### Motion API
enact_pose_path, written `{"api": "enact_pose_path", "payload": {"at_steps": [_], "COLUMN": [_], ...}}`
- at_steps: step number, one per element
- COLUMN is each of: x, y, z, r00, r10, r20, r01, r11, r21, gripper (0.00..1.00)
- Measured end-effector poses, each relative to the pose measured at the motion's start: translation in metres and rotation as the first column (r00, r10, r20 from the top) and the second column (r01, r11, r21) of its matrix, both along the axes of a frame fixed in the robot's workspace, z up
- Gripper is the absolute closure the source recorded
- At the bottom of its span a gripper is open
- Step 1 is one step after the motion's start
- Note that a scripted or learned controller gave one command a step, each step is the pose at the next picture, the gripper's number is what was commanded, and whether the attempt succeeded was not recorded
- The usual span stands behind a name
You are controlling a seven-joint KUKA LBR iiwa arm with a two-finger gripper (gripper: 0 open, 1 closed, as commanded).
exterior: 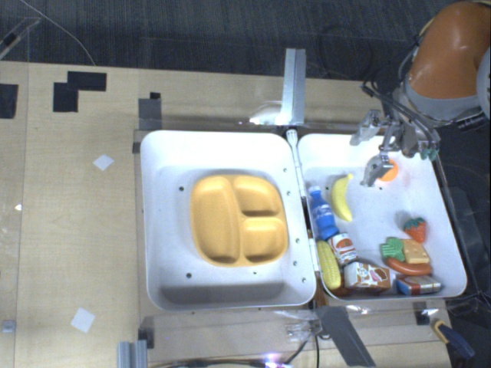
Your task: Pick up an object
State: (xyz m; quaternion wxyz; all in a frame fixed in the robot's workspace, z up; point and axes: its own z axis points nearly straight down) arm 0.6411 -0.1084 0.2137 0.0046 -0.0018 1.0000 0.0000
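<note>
i'm watching the tool (381, 162) hang low in the right bin (453, 228), near its far wall, directly over a small orange piece (390, 172). the fingers look slightly parted around that piece, but i can't tell from this slanted view whether they are clenched on it or released, so i won't call it held. the banana (342, 198) lies just beside the orange piece, toward the yellow tray (236, 219) that sits in the left bin (153, 205). the rest of the toy food is heaped along the right bin's near wall, well apart from the orange piece. i judge this to be the grasp step itself. next i'd want a firm close on the orange piece, then a straight lift clear of the banana.
</note>
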Motion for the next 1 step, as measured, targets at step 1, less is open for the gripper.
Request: {"api": "enact_pose_path", "payload": {"at_steps": [1], "x": [-0.0121], "y": [-0.0368], "z": [-0.0515], "r00": [0.982], "r10": [-0.187], "r20": [-0.001], "r01": [0.187], "r11": [0.982], "r21": [0.001], "gripper": [0.00]}}
